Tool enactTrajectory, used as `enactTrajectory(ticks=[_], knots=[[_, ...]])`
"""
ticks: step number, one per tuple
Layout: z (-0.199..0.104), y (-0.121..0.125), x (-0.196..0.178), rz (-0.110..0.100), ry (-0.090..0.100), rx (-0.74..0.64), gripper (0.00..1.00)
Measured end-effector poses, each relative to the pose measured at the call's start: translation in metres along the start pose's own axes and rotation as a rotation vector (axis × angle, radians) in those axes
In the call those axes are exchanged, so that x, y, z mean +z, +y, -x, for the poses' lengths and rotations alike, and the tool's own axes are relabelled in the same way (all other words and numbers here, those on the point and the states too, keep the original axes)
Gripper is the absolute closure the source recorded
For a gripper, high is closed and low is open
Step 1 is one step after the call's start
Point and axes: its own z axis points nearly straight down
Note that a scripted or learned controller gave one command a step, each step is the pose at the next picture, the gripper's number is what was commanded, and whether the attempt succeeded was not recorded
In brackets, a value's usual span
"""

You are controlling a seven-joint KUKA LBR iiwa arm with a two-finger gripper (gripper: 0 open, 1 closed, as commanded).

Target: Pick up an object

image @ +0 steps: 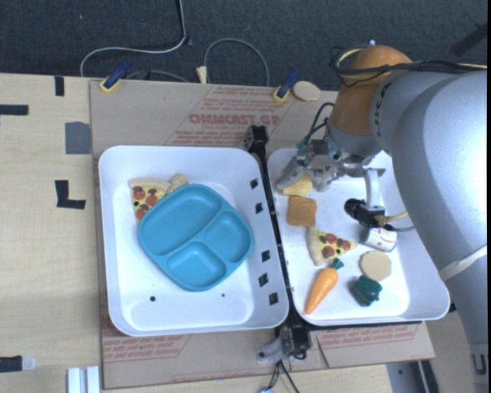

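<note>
My gripper hangs low over the far left corner of the right bin, under the orange band of the arm. Right below it lies a pale yellow piece, and I cannot tell whether the two touch. In front of that piece are a brown toast square, a pizza slice, a carrot, a beige round cookie and a dark green item. A small white and red object lies by the arm.
The left bin holds a blue divided plate, a second pizza slice and a small yellowish piece. A black divider runs between the bins. The grey arm covers the right bin's far right part.
</note>
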Motion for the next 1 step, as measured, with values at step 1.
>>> enactTrajectory(ticks=[1], knots=[[-0.0011,0.0003,-0.0101,0.002,0.001,0.0,1.0]])
